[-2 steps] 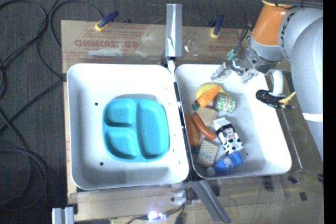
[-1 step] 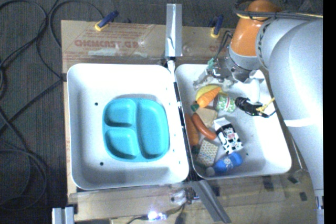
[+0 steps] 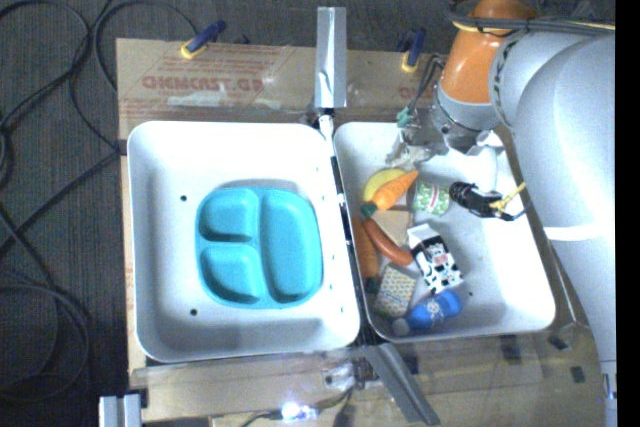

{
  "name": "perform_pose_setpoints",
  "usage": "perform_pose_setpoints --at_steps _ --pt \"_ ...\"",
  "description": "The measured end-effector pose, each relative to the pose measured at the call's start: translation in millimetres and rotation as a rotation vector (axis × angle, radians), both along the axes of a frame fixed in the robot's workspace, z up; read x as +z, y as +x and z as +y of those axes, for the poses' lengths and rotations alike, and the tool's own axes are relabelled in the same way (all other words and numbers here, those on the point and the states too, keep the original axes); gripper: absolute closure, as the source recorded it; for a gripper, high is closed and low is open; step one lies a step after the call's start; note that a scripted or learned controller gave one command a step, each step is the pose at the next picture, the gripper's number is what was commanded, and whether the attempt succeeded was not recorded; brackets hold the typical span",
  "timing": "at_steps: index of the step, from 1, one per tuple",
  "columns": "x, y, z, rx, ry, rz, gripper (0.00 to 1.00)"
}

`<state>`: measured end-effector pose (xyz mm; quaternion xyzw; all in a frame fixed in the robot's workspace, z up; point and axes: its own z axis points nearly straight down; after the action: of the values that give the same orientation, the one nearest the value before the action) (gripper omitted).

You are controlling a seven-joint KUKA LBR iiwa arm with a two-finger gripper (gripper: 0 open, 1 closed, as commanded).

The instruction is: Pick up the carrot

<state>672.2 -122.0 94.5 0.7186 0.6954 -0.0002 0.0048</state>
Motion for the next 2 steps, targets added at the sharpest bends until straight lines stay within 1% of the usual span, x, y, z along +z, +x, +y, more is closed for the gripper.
perform_pose_setpoints --at_steps 1,2 --pt "0 0 0 0.0 0.0 0.0 0.0" --pt "-7 -23 16 -0.023 0.0 -0.003 0.0"
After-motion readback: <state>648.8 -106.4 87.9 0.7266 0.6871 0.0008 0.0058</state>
